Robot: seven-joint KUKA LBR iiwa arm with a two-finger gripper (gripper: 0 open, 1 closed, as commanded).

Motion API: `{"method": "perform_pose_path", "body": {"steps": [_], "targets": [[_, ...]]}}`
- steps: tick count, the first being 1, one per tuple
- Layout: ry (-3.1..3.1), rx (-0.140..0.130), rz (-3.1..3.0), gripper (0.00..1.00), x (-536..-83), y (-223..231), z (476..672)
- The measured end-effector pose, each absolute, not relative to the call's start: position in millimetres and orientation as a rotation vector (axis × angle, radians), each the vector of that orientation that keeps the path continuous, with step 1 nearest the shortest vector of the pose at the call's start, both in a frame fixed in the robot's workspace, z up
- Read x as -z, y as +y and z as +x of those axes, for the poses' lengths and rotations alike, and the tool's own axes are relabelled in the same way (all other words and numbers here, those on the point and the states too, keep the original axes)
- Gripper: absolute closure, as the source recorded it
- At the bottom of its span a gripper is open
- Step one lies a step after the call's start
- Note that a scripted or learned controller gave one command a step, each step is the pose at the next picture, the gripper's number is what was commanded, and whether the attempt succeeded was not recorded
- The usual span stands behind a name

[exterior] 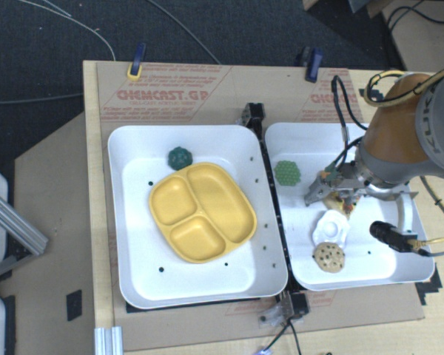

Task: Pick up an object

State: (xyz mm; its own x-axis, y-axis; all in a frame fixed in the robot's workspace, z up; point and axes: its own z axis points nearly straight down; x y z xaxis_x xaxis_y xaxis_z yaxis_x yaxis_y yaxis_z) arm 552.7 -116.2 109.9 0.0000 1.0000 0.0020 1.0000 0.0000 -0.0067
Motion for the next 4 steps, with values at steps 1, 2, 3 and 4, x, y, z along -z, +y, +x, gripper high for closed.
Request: {"method": "perform_pose_path", "body": {"steps": [1,2,3,4], "targets": [[-2.220,0.001,-2.223,1.00,-123,-117,554.2],[-2.227,0.006,-2.224,1.00,-175,-114,565.5],[-2.229,0.008,-2.226,1.00,-239,-115,570.9],[-2.228,0.006,-2.225,1.00,-284,-116,572.2]]}}
